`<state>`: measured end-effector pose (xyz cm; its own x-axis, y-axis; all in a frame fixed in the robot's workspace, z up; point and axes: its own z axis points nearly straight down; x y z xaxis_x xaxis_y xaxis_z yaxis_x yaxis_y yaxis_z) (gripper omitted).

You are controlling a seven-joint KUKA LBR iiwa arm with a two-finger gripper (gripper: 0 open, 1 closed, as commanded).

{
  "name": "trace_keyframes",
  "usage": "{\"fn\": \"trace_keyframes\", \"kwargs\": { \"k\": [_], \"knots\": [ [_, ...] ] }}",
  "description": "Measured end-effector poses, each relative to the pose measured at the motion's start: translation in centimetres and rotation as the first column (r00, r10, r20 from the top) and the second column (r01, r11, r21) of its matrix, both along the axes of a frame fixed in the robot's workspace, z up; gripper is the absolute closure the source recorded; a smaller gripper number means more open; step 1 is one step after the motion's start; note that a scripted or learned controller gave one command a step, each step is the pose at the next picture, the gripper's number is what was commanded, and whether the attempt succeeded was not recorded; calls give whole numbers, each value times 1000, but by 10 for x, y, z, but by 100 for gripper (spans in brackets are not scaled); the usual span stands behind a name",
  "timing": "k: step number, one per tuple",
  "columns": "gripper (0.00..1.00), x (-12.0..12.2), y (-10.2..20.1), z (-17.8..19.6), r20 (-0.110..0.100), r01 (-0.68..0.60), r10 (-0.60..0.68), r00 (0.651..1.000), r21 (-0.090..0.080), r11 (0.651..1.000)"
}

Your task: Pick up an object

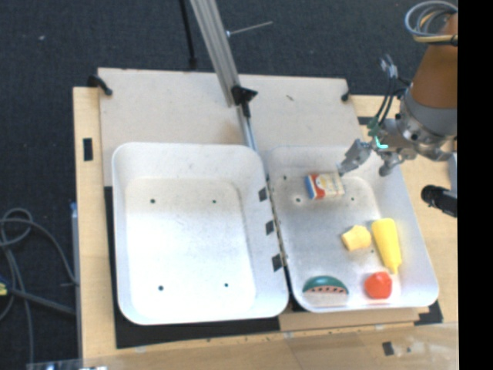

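Note:
My gripper [372,163] hovers over the back right corner of the right bin [412,230], its two fingers spread apart with nothing between them, so it is open. A small red, white and yellow box [323,185] lies just in front and to the left of the left finger. Nearer the front are a yellow chunk [356,238], a long yellow piece like a corn cob [387,243], a red round fruit [377,285] and a watermelon slice [325,287].
The left bin [123,206] lies beside the right one, separated by a narrow divider. A slanted metal post [219,45] rises from behind the bins. Cables hang at the far left, off the bench.

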<state>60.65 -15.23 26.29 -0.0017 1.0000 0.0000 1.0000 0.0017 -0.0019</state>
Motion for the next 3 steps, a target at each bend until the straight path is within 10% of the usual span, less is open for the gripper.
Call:
{"fn": "trace_keyframes", "kwargs": {
  "k": [3],
  "knots": [
    [0, -5, 0, -95, 0, 6, -6, 1000, -2, 1000]
  ]
}}
